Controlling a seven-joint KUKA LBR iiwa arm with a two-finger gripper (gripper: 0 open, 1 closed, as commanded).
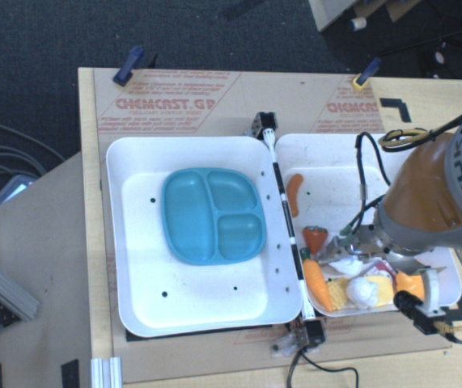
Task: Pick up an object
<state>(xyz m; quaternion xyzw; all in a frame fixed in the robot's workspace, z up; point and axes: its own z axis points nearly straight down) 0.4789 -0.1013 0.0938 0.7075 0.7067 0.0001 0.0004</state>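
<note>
While two shallow white bins sit side by side on a wooden bench, the near edge of the right bin [328, 153] holds a crowded heap of toy food. At about five o'clock from the picture's centre lies a carrot [317, 285], slanted along the bin's near-left corner, just beside a yellow wedge [342, 292] and a white ball [363, 292] that touch each other. An orange block [409, 284] lies just to their right. Directly above this heap hangs the gripper [357, 250], at four o'clock from centre; whether it is wide, narrow or holding anything cannot be told, as the grey arm [429, 192] with its orange band covers much of it. A red strawberry [315, 237] lies just left of the gripper, and farther back, at three o'clock, an orange sausage [294, 194] leans by the bin's left wall. The left bin [133, 241] carries a blue divided plate [213, 214] near its middle. At the bench's far edge, blue clamps [127, 65] grip the board at eleven and one o'clock.
</note>
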